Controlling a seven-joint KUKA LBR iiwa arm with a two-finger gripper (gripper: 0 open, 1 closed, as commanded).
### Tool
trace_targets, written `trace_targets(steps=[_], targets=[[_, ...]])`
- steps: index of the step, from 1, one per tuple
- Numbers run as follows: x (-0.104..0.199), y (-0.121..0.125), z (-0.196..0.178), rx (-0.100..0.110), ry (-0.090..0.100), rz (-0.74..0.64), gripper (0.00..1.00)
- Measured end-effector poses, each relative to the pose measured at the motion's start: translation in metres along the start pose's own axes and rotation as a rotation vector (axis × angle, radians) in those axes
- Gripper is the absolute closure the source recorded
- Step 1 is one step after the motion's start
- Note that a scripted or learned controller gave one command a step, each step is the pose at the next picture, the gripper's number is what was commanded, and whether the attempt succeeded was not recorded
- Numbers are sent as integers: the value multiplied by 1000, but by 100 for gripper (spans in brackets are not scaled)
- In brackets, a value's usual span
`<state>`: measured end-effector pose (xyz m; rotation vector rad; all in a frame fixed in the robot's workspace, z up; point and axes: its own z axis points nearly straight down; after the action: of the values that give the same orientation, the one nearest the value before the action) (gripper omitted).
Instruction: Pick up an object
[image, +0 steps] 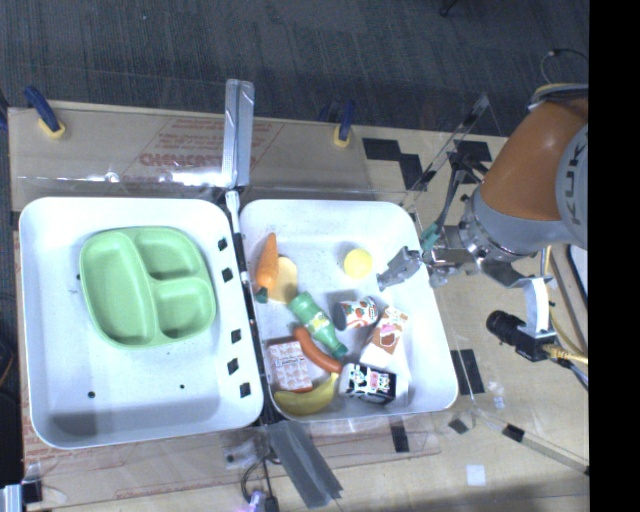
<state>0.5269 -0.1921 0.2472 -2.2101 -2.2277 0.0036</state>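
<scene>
The right bin (320, 222) holds a heap of toy food. A yellow ball-like fruit (357, 262) lies near its far right, and an orange carrot (266, 262) lies at its left wall. A green bottle (318, 322), a red sausage (320, 352), a banana (308, 397) and a red-and-white packet (288, 366) sit toward the front. Three small cartons stand nearby: a brown one (357, 313), a white-and-red one (388, 336) and a black-and-white one (368, 383). My gripper (397, 268) hangs over the bin's right side, just right of the yellow fruit, with nothing seen in it.
The left bin (40, 330) bears a green divided tray (148, 285). A metal divider bar (238, 130) stands between the bins at the back. My arm reaches in across the right bin's right rim.
</scene>
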Motion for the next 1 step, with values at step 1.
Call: trace_targets(steps=[1], targets=[[-12,40,155,-2,-2,-14,0]])
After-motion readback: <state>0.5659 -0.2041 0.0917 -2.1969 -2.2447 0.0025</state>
